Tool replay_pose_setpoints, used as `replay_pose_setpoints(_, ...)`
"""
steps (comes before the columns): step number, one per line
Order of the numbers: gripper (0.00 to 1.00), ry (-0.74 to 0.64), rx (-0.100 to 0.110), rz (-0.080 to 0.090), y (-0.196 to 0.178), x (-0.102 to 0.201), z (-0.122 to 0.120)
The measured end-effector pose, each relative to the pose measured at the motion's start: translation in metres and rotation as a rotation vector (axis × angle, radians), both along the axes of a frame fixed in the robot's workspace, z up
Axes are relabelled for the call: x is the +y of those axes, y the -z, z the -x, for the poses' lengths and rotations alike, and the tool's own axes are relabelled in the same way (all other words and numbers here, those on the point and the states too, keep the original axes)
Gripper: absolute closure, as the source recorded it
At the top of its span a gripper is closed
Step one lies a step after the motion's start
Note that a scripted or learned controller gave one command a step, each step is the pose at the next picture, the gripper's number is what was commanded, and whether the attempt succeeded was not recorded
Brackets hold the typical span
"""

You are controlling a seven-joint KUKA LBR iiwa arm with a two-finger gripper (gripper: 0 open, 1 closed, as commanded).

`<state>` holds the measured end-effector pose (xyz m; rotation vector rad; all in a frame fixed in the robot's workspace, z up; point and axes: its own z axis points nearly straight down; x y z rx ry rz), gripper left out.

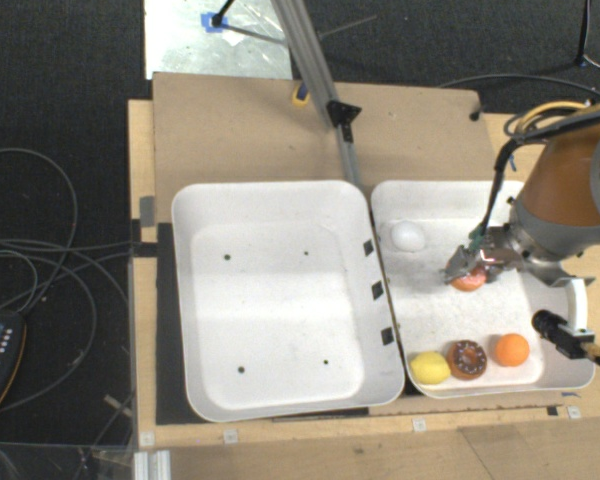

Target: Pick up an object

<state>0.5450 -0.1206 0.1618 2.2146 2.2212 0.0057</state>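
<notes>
The tool is low inside the right bin, near its middle, at the end of the grey arm that comes in from the right. Its tip is directly over a small red-orange object and seems to touch it from above. How wide the tool stands, I cannot tell, and it is not visible whether the object is pinched. A white ball lies near the far-left corner of this bin. Along the near wall are a yellow lemon, a brown doughnut and an orange ball in a row. The left bin stands just beside, on the bench.
</notes>
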Motion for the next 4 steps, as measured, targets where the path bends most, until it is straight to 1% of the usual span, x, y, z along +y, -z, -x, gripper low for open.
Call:
replay_pose_setpoints(1, 1.0, -0.002, -0.001, 0.0, -0.047, 0.0, -0.002)
replay_pose_setpoints(2, 1.0, -0.009, 0.004, -0.004, -0.048, 0.061, -0.015)
replay_pose_setpoints(3, 1.0, -0.008, 0.004, -0.003, -0.043, 0.111, -0.028)
replay_pose_setpoints(4, 1.0, -0.008, 0.002, -0.003, -0.06, 0.163, -0.044)
